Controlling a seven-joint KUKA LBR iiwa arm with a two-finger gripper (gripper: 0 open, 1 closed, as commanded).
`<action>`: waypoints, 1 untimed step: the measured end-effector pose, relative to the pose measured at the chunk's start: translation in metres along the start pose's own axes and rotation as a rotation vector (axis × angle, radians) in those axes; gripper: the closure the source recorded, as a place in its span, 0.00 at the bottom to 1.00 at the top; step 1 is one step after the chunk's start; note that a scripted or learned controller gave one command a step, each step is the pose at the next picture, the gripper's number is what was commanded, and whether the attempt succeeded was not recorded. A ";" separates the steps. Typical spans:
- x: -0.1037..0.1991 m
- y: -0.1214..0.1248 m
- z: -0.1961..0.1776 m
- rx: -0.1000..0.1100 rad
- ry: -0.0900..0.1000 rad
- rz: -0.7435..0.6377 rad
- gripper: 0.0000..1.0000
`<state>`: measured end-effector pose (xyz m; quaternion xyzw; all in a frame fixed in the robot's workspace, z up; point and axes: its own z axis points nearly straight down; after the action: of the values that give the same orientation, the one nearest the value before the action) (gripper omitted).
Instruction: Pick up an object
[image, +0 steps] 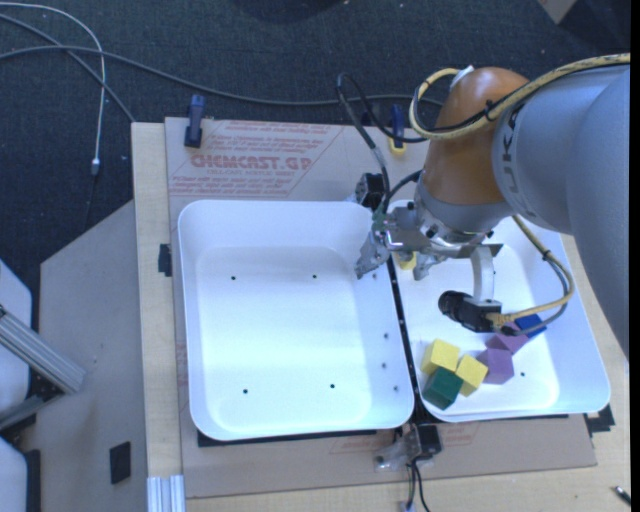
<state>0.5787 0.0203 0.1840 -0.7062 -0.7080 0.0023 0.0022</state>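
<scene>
1. The gripper (398, 258) hung over the far left corner of the right bin (572, 385), above the wall that bin shares with the left bin (280, 335). From this slant I could not tell how far it was open.
2. A yellow speck (404, 260) showed just under the gripper. It was too small to tell whether it was a held thing or part of the robot, so no hold could be claimed.
3. The things to pick lay in the right bin's near left corner, well apart from the gripper.
   - A yellow block (443, 354) lay there with a second yellow block (472, 372) touching it.
   - A green block (440, 388) lay against the right bin's near wall.
   - A purple block (497, 362) lay just beside the second yellow block, toward the right bin's middle.
4. Judged from this, the step in hand was the approach. The gripper sat at the right bin's far end, with nothing plainly grasped.
5. The next move likely called for travel along the right bin's left wall to the near corner, then a descent onto one block.
6. The purple block looked the easiest choice, being at the edge of the cluster. The packed blocks and the right bin's walls left little room elsewhere.
</scene>
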 end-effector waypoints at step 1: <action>-0.140 -0.038 -0.011 -0.004 -0.002 0.011 0.00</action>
<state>0.5415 -0.1199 0.1949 -0.7103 -0.7039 0.0017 0.0000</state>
